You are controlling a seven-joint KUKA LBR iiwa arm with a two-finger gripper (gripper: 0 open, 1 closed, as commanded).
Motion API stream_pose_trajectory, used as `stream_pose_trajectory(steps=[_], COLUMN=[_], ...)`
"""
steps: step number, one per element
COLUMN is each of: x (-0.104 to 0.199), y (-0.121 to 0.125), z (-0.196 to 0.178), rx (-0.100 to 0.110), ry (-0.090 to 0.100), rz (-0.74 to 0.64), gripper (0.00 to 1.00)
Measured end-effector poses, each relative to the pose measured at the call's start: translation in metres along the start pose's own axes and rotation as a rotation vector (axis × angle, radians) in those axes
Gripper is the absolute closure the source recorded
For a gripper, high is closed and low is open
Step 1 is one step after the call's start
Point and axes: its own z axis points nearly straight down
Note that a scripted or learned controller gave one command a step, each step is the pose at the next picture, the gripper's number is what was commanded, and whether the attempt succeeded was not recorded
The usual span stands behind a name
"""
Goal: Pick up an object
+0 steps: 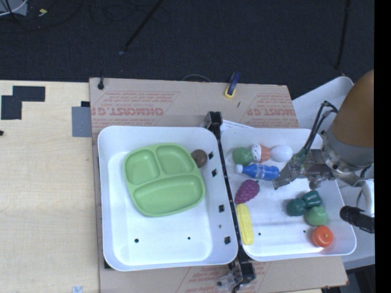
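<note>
On the flat brown cardboard sheet (183, 105), red block lettering (131, 110) stands upside down from where I stand and seems to read "CHEMCAST". A second red print (263, 110) further right is cut short, and the red marks along the near edge (204, 278) are too small to read.

The grey arm with the orange band (357, 112) runs out past the picture's right side and hides the right-hand shallow white bin's (275, 244) far right corner. The blue bottle-shaped plastic toy's (259, 172) right end is lost against the dark gripper (281, 181). The small brown round lump (199, 157) beside the green divided plastic plate (164, 179), and the blue-and-yellow clip-like thing (231, 85) beyond the bins, are too small to identify.
</note>
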Motion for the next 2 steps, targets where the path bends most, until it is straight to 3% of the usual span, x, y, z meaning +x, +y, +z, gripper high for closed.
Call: stream_pose_trajectory(steps=[1,2], x=[0.0,0.006], y=[0.002,0.01], z=[-0.006,0.053], rx=[-0.011,-0.006], ry=[-0.001,0.0], rz=[-0.002,-0.003], gripper=[0.0,0.0])
